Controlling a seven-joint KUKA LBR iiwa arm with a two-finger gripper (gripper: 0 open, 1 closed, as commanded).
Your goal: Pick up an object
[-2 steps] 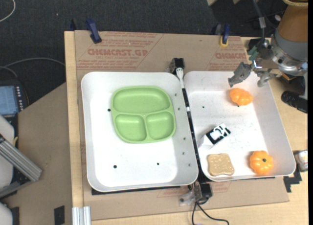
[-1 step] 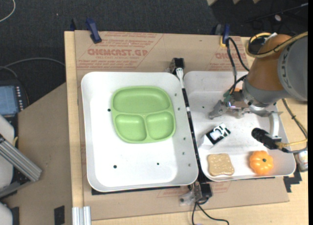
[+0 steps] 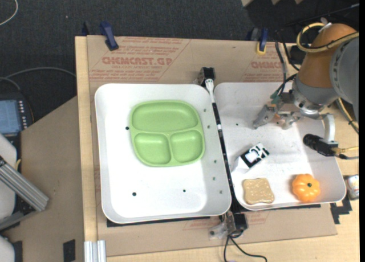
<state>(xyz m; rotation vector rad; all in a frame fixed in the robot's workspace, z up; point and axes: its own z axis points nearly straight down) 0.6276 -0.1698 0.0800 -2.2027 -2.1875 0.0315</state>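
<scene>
In the right bin (image 3: 285, 141), 3 things lie near the front: a small black-and-white object (image 3: 254, 156) toward the middle, a slice of toast (image 3: 258, 191) at the front edge just below it, and an orange pumpkin (image 3: 305, 188) near the front right corner. The tool (image 3: 278, 114) hangs over the bin's back half, well apart from all 3; whether it is wide or narrow I cannot tell. The left bin (image 3: 114, 158) on the surface (image 3: 142, 56) holds a green divided plate (image 3: 166, 132).
</scene>
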